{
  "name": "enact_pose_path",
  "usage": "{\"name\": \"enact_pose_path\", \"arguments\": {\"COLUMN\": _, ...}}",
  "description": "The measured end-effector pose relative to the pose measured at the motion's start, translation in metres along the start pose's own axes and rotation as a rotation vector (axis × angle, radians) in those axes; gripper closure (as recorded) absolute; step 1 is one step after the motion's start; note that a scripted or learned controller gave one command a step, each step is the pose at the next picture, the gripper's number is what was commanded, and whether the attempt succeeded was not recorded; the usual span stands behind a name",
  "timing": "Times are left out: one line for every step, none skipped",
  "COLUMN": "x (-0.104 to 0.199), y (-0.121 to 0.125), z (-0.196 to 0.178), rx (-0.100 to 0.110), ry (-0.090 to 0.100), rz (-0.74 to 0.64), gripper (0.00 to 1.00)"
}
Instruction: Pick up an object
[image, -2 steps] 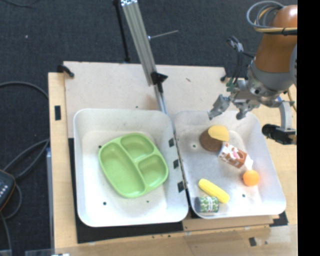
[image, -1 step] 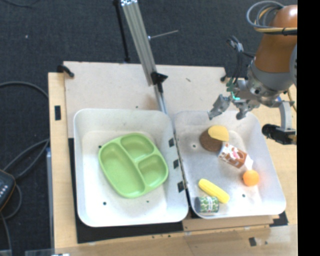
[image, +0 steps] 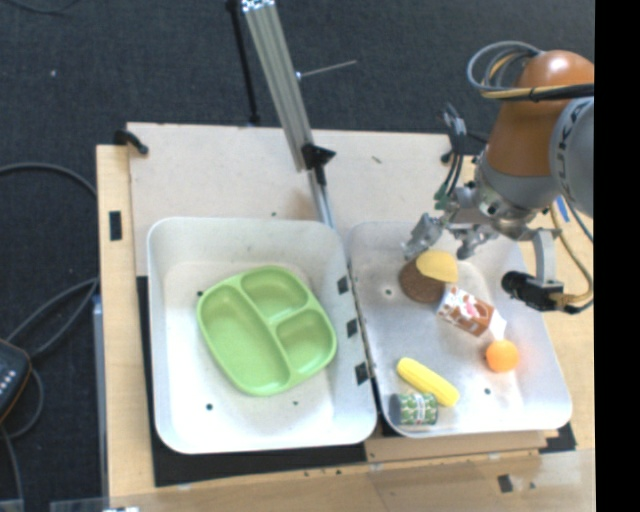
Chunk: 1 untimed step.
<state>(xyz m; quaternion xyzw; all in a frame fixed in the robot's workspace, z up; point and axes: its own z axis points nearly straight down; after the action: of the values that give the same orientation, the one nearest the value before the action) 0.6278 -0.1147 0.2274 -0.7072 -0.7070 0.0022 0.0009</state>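
Observation:
In the right bin, a yellow lemon-like piece rests on a brown round object near the far edge. My gripper hovers just behind and above the yellow piece, its two fingers spread open with nothing held between them. A red and white snack packet lies just right of the brown object. An orange ball sits further right. A yellow corn cob and a small green can lie near the bin's front edge.
The left bin holds a green divided plate. A slanted metal post rises behind the bins. Black cables lie on the dark floor at the left. The arm's orange band is above the right bin's far corner.

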Motion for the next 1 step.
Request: {"name": "enact_pose_path", "arguments": {"x": 0.0066, "y": 0.006, "z": 0.0554, "rx": 0.0, "ry": 0.0, "rz": -0.002, "gripper": 0.0}}
